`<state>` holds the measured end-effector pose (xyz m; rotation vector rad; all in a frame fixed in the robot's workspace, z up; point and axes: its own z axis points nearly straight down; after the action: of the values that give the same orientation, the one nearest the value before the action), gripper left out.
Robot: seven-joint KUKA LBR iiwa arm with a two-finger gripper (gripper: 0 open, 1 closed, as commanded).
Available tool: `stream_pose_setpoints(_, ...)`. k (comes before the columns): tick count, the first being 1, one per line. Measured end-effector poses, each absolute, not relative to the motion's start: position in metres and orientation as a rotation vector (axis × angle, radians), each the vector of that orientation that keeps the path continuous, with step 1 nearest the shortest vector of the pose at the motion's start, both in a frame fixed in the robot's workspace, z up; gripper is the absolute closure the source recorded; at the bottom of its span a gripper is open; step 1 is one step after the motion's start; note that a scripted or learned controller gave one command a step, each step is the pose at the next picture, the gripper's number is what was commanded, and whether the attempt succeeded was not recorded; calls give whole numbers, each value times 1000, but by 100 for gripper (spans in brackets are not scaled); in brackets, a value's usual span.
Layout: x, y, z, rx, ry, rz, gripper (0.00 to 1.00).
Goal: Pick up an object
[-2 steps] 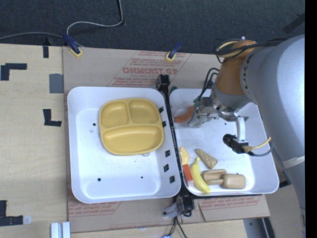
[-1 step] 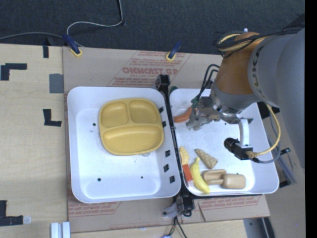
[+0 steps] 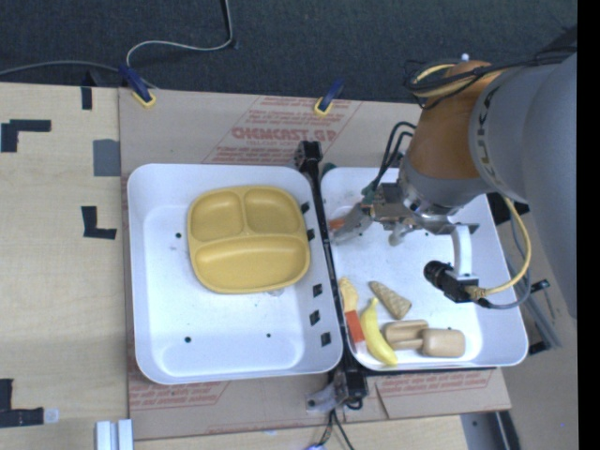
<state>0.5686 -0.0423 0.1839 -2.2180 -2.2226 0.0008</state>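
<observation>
The gripper (image 3: pixel 361 225) hangs with fingers apart and empty, so closing now likely misses the banana (image 3: pixel 376 336) at six o'clock.

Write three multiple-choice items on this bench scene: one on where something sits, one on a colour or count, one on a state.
1. Where does the divided plate lie?
A. left bin
B. right bin
C. on the cardboard

2. What colour is the plate?
A. blue
B. yellow
C. red

3. How does the banana stand to the gripper?
A. clamped in it
B. lying apart from it in the right bin
C. hanging above the bin

Key: 1 A, it fills the upper part of the left bin. 2 B, it is plainly yellow. 3 B, it rests near the bin's front wall.
</observation>
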Motion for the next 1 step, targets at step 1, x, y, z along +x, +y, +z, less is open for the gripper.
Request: stream_pose_setpoints(1, 641, -98, 139, -2221, -2221, 4, 0)
